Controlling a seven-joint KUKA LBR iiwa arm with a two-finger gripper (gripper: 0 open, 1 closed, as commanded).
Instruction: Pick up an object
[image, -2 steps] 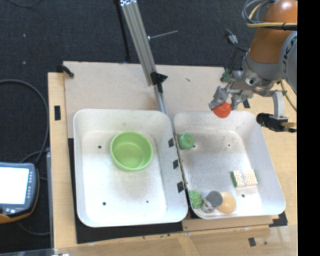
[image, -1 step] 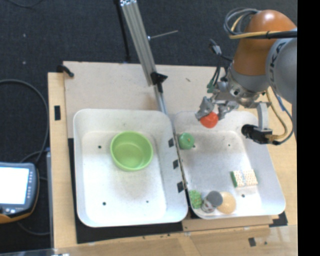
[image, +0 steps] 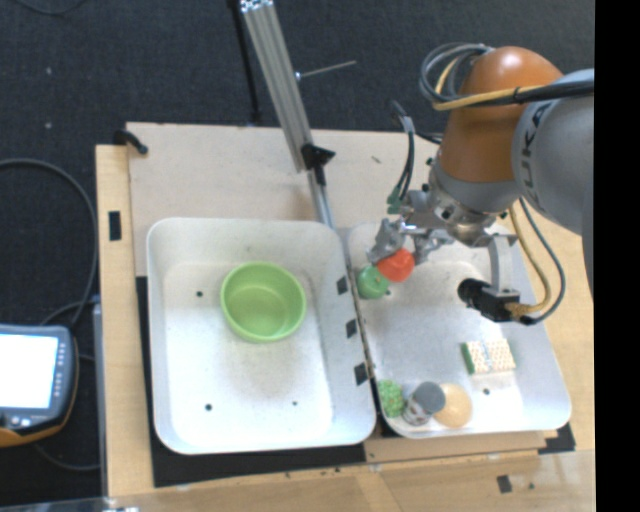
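Observation:
My gripper (image: 402, 254) hangs over the far left corner of the right bin (image: 530, 400). A red-orange object (image: 398, 265) sits between its fingertips, and the fingers look closed on it. A green object (image: 372, 284) touches the red one on its lower left, close to the wall between the bins. I cannot tell whether the two are a single piece.
A green bowl (image: 263, 300) stands in the left bin (image: 180, 400). A checkered yellow block (image: 488, 356), a green bumpy item (image: 391, 399), a grey object (image: 428, 397) and a yellow ball (image: 455, 406) lie along the right bin's near side. A slanted metal pole (image: 285, 90) rises behind the bins.

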